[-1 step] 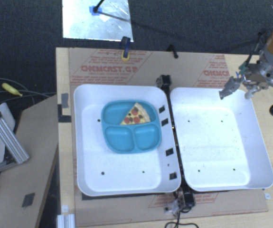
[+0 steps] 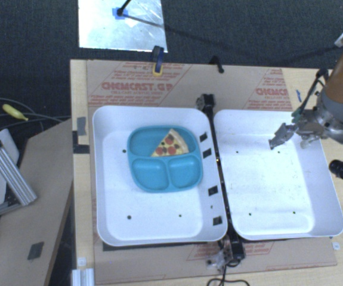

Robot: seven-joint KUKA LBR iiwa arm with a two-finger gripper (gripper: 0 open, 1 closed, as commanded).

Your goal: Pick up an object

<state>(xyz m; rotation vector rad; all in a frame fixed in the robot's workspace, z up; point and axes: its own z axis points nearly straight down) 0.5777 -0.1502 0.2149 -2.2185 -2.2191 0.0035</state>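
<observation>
A blue divided plate lies in the left white bin. A pizza slice rests in the plate's upper compartment. My gripper hangs over the upper right part of the right white bin, far to the right of the plate. Its fingers stand apart with nothing between them. The grey wrist and orange band rise toward the right edge.
Both bins sit on a cardboard sheet, with a row of black clips along the divide between them. A shiny metal sheet lies at the back. An aluminium frame stands at the left.
</observation>
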